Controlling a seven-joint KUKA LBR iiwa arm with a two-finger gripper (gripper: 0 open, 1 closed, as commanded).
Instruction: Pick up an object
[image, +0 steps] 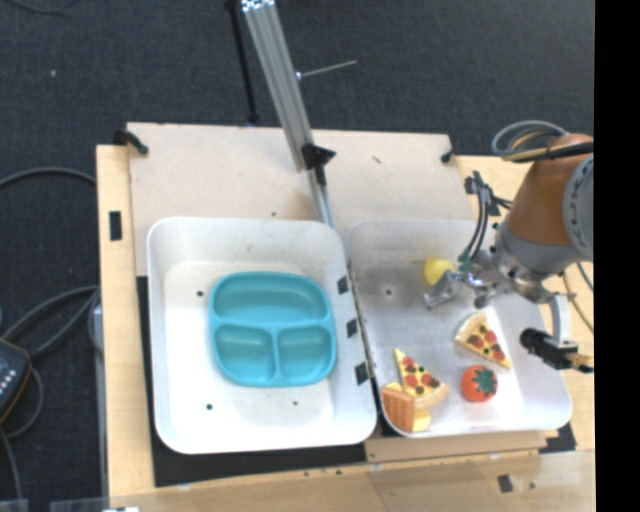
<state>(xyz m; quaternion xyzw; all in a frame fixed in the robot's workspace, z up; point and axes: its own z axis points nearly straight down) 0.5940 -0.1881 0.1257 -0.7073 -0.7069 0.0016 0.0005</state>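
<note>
Several toy foods lie in the right bin (400, 262). A small yellow lemon-like piece (437, 268) sits near its back middle. A pizza slice (482, 341) lies to the right, and a second pizza slice (416, 377) lies at the front beside a tan waffle-like piece (403, 408). A red tomato (479, 384) rests at the front right. My gripper (446, 290) hangs low over the bin, just in front of and right of the yellow piece, close to it or touching it. Nothing is seen held.
The left bin (180, 260) holds a teal divided plate (272, 328). A metal pole (285, 85) slants up from the seam between the bins. The grey arm with its orange band (545, 200) and cables stands over the right bin's far right corner.
</note>
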